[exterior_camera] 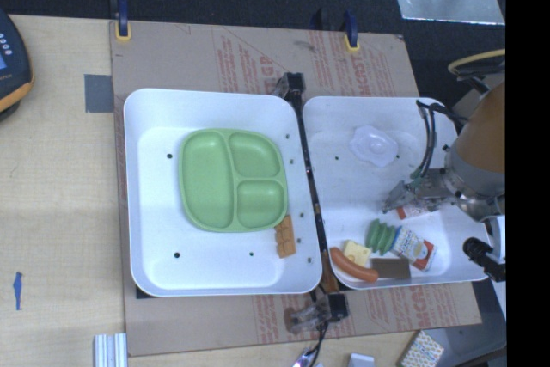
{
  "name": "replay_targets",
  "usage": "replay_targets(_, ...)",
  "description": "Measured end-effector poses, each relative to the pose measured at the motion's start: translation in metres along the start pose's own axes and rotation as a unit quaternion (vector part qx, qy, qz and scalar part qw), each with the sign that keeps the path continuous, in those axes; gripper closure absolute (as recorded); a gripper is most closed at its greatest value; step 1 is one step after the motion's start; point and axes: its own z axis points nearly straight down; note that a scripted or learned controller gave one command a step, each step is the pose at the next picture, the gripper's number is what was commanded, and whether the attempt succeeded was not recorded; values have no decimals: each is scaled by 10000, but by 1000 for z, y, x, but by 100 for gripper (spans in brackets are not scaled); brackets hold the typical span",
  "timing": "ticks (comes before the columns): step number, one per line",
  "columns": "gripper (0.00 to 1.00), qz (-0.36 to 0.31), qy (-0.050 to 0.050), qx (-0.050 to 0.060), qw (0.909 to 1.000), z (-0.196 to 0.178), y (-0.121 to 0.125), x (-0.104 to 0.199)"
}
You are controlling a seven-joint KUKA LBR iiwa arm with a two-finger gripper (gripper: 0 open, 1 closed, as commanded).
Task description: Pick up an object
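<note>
At the far left edge of the frame a dark device [10,60] with an orange rim lies on the wooden bench [51,185], and a grey tape square [98,93] sits just right of it, at the edge of the cardboard sheet [258,56] that underlies both bins. The left bin [146,185] fills the centre-left of the frame and holds a green tray [232,180] with three compartments, lying flat near its middle. At the tray's lower right corner, just beside it, a small brown cracker [285,236] rests on the bin floor near the right wall. Two blue clamps [121,13] pin the cardboard along the upper edge. The right bin [344,185] touches the left one along their shared walls. In its upper part lies a clear plastic lid [375,145], hard to see against the white. In its lower part a cluster of toy food sits close together: a hot dog [352,264] at the lower left, a yellow block [357,252] touching it, a green ridged piece [381,236] above and right, a dark flat piece [393,268] below that, and a red-and-white packet [415,248] to the right. The gripper [411,200] hangs low over the middle right of this bin, just above the cluster, reaching in from the arm [481,150] at the right edge. Whether its claw is spread or closed cannot be told here, and nothing is visibly pinched in it.
</note>
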Motion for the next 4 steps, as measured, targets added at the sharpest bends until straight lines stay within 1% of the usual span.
replay_targets(1,0,-3,24,-6,10000,11,96,-17)
replay_targets(2,100,-11,54,-9,10000,-2,95,-16)
replay_targets(3,0,-13,55,-1,10000,-1,95,-16)
replay_targets(4,100,-22,50,-2,10000,-12,95,-17)
